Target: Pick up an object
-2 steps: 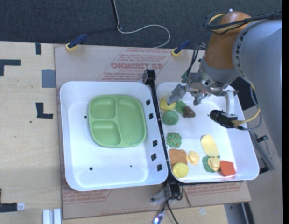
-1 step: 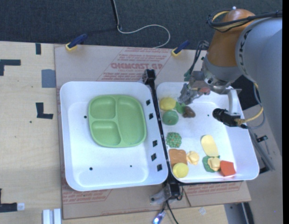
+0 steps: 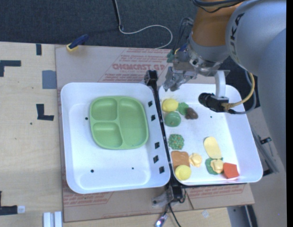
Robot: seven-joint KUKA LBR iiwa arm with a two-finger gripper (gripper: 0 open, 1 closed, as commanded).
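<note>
My gripper (image 3: 173,82) hangs over the back left corner of the right bin (image 3: 241,126), just above a yellow round toy (image 3: 169,104). Below that toy lie a green round piece (image 3: 173,119) and, to its right, a dark green and brown piece (image 3: 188,111). Further forward in the same bin sit a broccoli piece (image 3: 176,141), an orange slab (image 3: 180,158), a yellow ball (image 3: 182,172), a pale yellow oval (image 3: 212,147) and a red block (image 3: 230,170). I see nothing held in the gripper.
The left bin (image 3: 75,141) holds a green divided plate (image 3: 119,122). A black divider (image 3: 157,126) runs between the two bins. The grey arm with its orange band (image 3: 217,13) comes in from the upper right, and a black cable fitting (image 3: 210,100) hangs over the right bin.
</note>
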